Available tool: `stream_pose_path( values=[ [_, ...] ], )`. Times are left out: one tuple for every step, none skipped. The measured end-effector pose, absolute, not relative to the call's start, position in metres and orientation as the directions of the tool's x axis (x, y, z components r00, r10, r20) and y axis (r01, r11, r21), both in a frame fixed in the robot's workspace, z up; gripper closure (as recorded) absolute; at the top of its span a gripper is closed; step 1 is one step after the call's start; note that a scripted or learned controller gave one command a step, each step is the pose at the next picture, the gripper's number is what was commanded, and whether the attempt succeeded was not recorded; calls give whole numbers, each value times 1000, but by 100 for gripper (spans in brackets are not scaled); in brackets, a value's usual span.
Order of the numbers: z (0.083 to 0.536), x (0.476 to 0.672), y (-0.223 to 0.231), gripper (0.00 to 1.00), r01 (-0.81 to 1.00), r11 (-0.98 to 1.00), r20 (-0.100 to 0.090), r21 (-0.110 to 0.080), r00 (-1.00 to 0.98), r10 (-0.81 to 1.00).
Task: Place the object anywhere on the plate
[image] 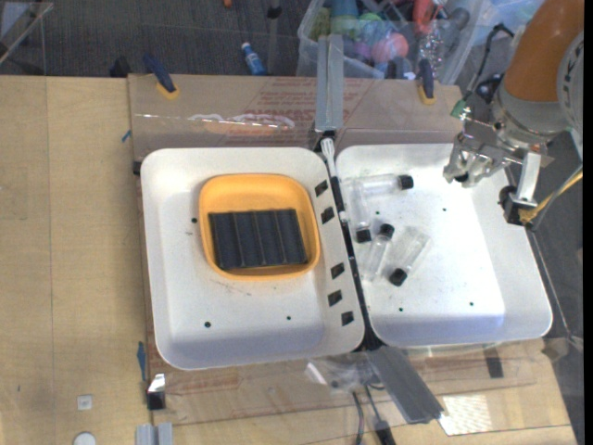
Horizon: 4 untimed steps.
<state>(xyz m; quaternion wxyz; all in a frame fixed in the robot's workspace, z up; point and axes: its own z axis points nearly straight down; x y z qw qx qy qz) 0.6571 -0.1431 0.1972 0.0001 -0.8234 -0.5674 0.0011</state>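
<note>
camera view
- arm: the grey arm with the orange band comes in from the right and ends over the top right corner of the right bin (519,313).
- gripper (466,169): it hangs above the bin floor; I cannot tell how it is set, and nothing shows in its grip.
- clear bottles: a few small see-through bottles with black caps lie in the right bin, all to the left of the gripper. One of them is the thing to move.
- nearest bottle (382,185): it lies just left of the gripper and a little lower in the picture. Its long side runs left to right, with the black cap at the end nearer the gripper.
- other bottles (394,253): these lie farther off, down and to the left of the gripper, close to the wall between the bins.
- plate (258,189): the orange plate sits in the left bin (176,323), far to the left of the gripper, past all the bottles. A dark ribbed block (258,239) lies on it.
- next move, my guess: go left and down to the nearest bottle, then carry it farther left over the wall.
</note>
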Motion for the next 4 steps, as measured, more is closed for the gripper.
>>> stream_pose_path(
  values=[
    [195, 666, -126, 100, 964, -266, -1, 2, 266, 964],
    [222, 667, -92, 100, 991, -134, 0, 3, 134, 991],
    [222, 667, -48, 100, 1000, 1, 2, -2, -1, 1000],
    [244, 667, -21, 100, 972, 234, -1, 4, -234, 972]
  ],
)
